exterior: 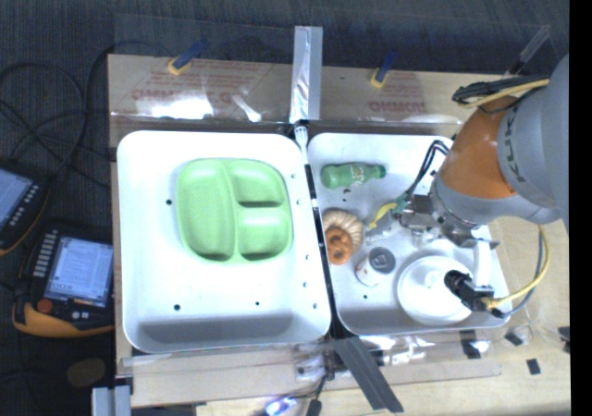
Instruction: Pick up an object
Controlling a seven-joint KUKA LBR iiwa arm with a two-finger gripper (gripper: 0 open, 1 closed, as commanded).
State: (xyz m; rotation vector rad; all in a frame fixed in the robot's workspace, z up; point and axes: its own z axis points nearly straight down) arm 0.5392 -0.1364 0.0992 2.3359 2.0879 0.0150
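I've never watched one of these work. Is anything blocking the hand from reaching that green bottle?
Nothing visible lies over the green bottle; it rests alone near the far wall of the right bin. The arm's wrist hangs nearby to its right, with open bin floor between.

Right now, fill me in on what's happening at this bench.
A grey robot arm with an orange band reaches in from the right, over the right-hand bin. That bin holds a green bottle lying on its side, a tan ring-shaped item, a small grey round piece and a white disc. The arm's end effector sits low above the disc; a grasp cannot be confirmed. The left bin holds a green divided tray.
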